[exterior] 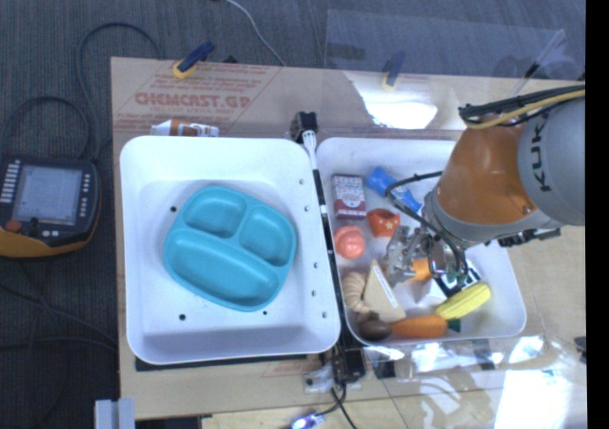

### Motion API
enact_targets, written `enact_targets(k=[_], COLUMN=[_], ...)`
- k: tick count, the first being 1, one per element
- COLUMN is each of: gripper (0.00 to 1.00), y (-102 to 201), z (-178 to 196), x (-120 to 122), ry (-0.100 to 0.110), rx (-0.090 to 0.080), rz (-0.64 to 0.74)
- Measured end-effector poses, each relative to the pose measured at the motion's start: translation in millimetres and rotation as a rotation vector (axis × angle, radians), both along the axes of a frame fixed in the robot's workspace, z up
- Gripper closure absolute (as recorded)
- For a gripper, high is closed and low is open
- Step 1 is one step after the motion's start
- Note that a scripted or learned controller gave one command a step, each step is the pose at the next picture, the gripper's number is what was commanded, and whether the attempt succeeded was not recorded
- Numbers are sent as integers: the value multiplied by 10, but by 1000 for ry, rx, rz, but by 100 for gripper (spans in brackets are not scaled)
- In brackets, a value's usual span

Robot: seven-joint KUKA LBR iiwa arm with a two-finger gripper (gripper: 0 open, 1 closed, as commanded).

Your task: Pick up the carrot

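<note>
Lying against front wall, carrot, gripper above

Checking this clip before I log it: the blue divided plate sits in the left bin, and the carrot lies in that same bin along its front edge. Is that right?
Not quite. The blue divided plate does sit in the left bin, but the carrot lies in the right bin, along its front edge, next to the yellow corn. The camera view shows this.
</note>
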State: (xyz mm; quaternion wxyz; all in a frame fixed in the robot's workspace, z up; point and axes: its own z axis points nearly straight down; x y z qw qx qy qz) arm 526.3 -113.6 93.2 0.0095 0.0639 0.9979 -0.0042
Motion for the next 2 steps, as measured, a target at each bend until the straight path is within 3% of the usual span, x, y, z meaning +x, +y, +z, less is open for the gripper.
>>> enact_targets(k=[1, 2], gripper=[100, 100], y=[-1, 52], z=[104, 472], x=[21, 107], ry=[-5, 13], rx=[-3, 11], rz=[1, -172])
